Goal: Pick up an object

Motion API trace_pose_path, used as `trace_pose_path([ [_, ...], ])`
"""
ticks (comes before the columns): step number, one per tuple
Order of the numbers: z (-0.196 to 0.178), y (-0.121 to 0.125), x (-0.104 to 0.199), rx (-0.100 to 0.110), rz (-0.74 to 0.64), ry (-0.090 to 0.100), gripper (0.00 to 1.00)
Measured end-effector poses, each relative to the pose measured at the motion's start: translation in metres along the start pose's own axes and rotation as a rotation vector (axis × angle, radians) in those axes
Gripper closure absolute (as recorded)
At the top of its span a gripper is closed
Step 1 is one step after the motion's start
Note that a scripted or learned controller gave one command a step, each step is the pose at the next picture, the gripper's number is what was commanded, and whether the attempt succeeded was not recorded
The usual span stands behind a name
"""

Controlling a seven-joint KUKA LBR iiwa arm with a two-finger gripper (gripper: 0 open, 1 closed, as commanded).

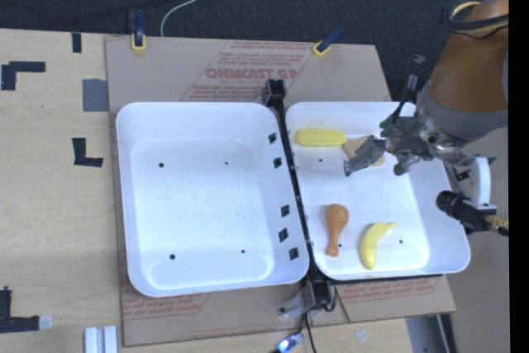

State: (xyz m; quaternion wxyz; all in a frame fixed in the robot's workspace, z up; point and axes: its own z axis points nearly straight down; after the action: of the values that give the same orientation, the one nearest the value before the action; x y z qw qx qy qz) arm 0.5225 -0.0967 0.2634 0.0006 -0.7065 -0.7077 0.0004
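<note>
White plastic bins sit side by side on the tabletop. In the right bin (438,256), a yellow corn cob (320,137) lies at 11 o'clock, a brown drumstick (335,226) at 7 o'clock, a banana (374,243) at 5 o'clock. The gripper (382,155) hovers at 1 o'clock over a tan piece (360,147); whether the jaws are parted or holding anything, I cannot tell.

Right bin (430,260): corn (320,137) rear; drumstick (335,226), banana (374,243) front.
</note>
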Motion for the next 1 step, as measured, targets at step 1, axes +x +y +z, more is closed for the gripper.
trace_pose_path([
  [1, 0.1380, -0.0335, 0.0009, 0.015, 0.002, 0.003, 0.00],
])
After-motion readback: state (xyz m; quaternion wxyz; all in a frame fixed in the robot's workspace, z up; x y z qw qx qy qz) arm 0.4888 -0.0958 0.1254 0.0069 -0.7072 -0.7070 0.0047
